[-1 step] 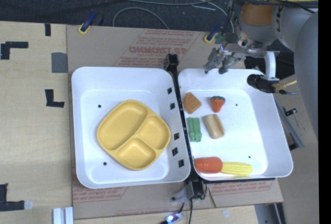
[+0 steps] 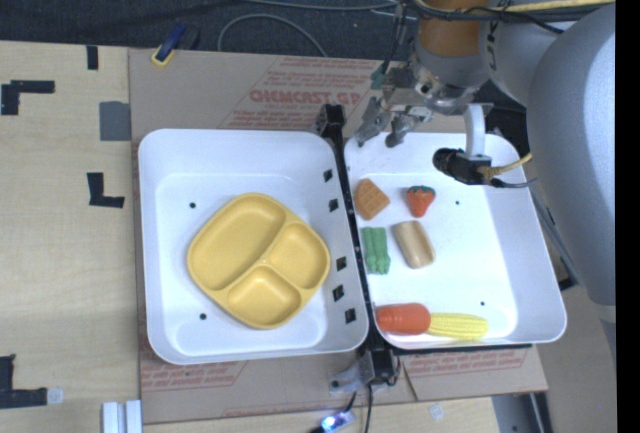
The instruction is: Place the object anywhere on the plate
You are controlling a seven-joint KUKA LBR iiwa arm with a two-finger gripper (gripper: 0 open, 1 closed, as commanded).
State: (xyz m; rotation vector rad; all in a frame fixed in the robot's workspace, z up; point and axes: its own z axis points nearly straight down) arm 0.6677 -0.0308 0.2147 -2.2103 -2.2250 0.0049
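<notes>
We see the yellow plate (image 2: pixel 259 261), three-compartment and lying flat and askew in the left bin (image 2: pixel 160 161). In the right bin (image 2: pixel 520 261) lie six toy foods (image 2: pixel 412 245), none on the plate, well apart from it.

Plate (image 2: pixel 259 260) yellow, both bins (image 2: pixel 165 221) white. Right bin: orange wedge (image 2: pixel 371 199), red strawberry (image 2: pixel 421 200) with green top, green piece (image 2: pixel 376 250), tan roll (image 2: pixel 413 244), red-orange carrot (image 2: pixel 403 319) (probably), yellow corn (image 2: pixel 458 325). Arm (image 2: pixel 560 41) grey, orange band.
</notes>
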